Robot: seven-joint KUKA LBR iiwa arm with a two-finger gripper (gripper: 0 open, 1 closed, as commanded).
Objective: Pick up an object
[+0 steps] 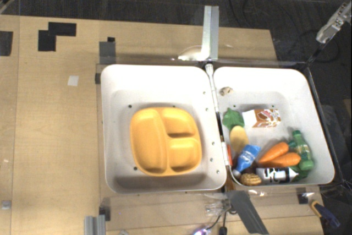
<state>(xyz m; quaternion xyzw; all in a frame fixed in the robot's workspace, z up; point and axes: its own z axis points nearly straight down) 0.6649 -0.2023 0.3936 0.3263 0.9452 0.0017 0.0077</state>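
The right bin (264, 82) holds a heap of toy items along its near side. Among them are a green pepper (232, 118), a pale yellow piece (237, 136), a blue bottle (246, 157), two orange carrots (273, 152) lying side by side, a green bottle (302, 150), a black and white can (276, 174) and a brown biscuit (251, 178). A white and red packet (263, 117) lies flat behind the heap. A small pale scrap (225, 91) sits alone near the bin's back left corner.
The left bin (118, 91) holds a yellow divided plate (165, 139) at its middle. A metal post (210, 30) rises behind the wall shared by the bins. A pale metal piece (333, 22) juts in at the top right edge. Cables run across the dark floor behind.
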